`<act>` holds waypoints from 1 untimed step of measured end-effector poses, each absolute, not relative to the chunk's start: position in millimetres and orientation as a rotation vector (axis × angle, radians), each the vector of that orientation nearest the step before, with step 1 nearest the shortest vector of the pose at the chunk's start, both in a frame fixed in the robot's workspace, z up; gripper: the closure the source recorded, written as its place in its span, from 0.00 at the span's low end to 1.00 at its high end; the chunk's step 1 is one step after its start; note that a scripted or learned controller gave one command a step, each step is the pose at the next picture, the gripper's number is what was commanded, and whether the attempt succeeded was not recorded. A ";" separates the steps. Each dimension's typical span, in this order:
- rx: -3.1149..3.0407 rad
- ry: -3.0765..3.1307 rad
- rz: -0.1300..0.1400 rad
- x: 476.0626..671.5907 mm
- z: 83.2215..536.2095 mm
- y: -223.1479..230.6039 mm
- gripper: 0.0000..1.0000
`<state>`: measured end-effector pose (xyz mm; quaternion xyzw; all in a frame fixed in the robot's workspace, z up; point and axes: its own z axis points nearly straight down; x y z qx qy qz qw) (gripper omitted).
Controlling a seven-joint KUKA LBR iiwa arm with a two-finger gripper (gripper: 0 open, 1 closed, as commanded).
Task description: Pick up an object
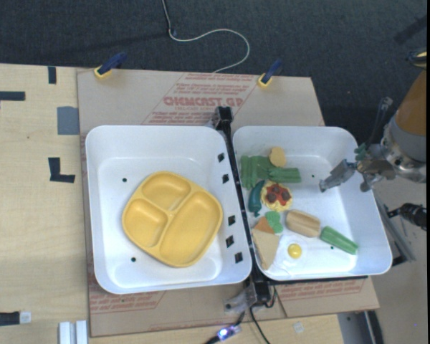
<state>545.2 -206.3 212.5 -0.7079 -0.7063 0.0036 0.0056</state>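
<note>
The right bin (312, 136) holds several toy foods. A green leafy piece (264, 169) lies beside a small yellow lump (277, 155). Below them are a round red-topped piece (276, 195), a teal piece (256, 196), a tan roll (303, 224), a green cucumber (340, 240), a tan wedge (266, 246) and a fried egg (294, 250). My gripper (350, 180) hangs over the bin's right side, above and right of the roll. Its two grey fingers (335, 175) are spread apart, open, with nothing between them.
The left bin (104, 192) holds a yellow divided plate (173, 218). A black clip strip (230, 185) runs along the divide between the bins. Both bins rest on cardboard (193, 102) held by two clamps. A white cable (215, 38) loops behind.
</note>
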 end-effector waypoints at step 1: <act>-2.220 -2.222 0.002 548.0 218.6 -206.2 0.00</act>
